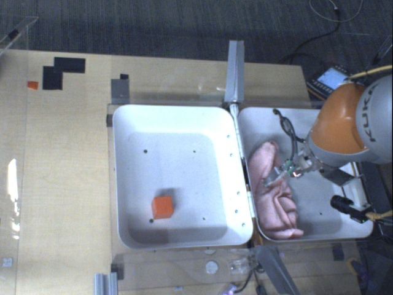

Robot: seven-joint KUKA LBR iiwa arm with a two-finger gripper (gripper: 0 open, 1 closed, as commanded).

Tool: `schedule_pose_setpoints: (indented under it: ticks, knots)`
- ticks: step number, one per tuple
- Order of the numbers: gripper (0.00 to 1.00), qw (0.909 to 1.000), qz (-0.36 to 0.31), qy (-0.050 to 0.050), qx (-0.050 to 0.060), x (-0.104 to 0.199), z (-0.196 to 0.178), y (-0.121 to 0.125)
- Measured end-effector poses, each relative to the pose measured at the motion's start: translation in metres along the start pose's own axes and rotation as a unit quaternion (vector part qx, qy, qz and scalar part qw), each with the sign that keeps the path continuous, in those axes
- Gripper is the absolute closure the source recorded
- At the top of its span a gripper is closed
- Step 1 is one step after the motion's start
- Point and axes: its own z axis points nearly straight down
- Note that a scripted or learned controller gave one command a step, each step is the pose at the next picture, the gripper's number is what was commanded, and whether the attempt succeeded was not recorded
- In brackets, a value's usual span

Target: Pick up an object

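Bench wooden; bins white; floor dark.

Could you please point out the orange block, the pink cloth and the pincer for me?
orange block [163, 207]: camera view, its top face.
pink cloth [277, 209]: camera view, middle of its bunched folds.
pincer [279, 174]: camera view, its tip, over the cloth.

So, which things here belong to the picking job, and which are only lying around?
Belong to the job:
- pink cloth in the right bin, with the hand over it
- orange block in the left bin

Just lying about:
- black blocks on the bench
- small orange piece beside them
- cables on the floor
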Motion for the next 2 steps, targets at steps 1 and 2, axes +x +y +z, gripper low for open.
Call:
schedule_pose_setpoints:
  ticks: [1, 2]
  knots:
    - [1.0, 1.0, -0.001, -0.001, -0.004, 0.0, -0.013, 0.004]
    - [1.0, 0.9965, 0.083, 0.002, 0.006, 0.019, -0.146, 0.031]
